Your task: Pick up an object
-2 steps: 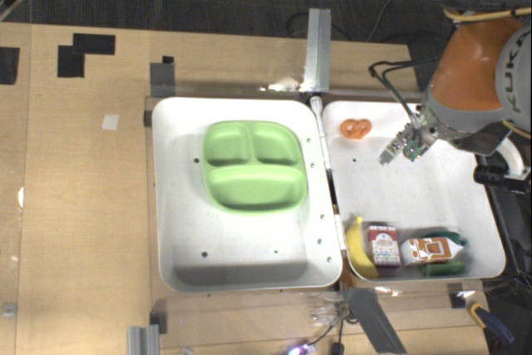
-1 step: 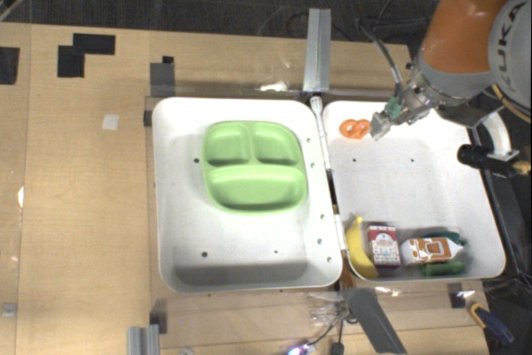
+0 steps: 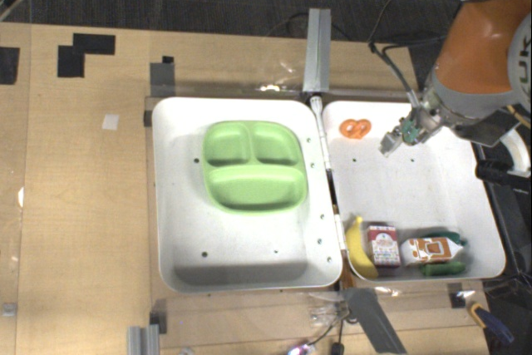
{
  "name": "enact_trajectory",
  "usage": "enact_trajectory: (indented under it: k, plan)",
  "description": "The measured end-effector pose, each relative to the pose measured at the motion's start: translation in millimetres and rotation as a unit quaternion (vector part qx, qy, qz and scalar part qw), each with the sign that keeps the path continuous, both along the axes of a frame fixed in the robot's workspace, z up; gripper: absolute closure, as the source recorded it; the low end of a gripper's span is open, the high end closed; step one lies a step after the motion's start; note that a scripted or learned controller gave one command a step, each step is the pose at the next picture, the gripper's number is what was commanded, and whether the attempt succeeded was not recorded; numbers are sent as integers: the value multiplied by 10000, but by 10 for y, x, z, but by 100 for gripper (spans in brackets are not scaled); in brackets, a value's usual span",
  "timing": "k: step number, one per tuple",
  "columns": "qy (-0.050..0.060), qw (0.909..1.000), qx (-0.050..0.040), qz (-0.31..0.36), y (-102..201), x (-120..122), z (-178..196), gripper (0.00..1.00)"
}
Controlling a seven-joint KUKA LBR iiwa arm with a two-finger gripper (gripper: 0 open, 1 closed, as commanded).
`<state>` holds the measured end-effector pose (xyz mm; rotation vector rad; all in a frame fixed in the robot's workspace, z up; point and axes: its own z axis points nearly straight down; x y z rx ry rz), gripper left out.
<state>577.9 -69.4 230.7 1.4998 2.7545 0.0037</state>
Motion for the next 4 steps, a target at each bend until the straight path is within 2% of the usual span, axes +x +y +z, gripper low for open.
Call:
enact_trajectory:
  k: [1, 2, 3, 4]
  plan:
    - [-1, 9878, 7, -1557, -437, -139, -170, 100]
    - [7, 9651, 13, -2620, -522, -192, -339, 100]
    - [17, 9420, 18, -3357, -351, -182, -502, 100]
    - [-10, 9727, 9, -2322, -292, 571, 58, 100]
